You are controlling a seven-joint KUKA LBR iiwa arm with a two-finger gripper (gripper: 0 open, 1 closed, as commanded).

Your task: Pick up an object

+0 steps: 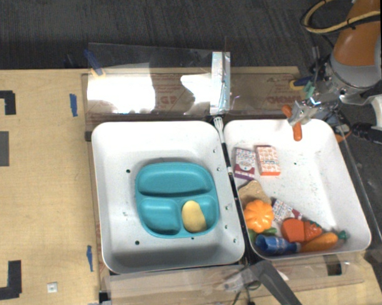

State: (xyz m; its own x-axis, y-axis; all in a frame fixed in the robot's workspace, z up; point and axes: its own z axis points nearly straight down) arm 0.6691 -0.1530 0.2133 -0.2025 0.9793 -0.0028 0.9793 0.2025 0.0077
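Gripper (297, 118) poised over the far edge of the right shallow white bin (342, 175), a small orange cylindrical piece (297, 132) hanging pinched between its fingertips. Grasp looks shallow: any jolt could drop the piece back among the orange toy pumpkin (258, 216), blue bottle (273, 244) and small cartons (257, 161) below.

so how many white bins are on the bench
2, side by side. The left bin holds a teal tray; the right bin holds a pile of small items.
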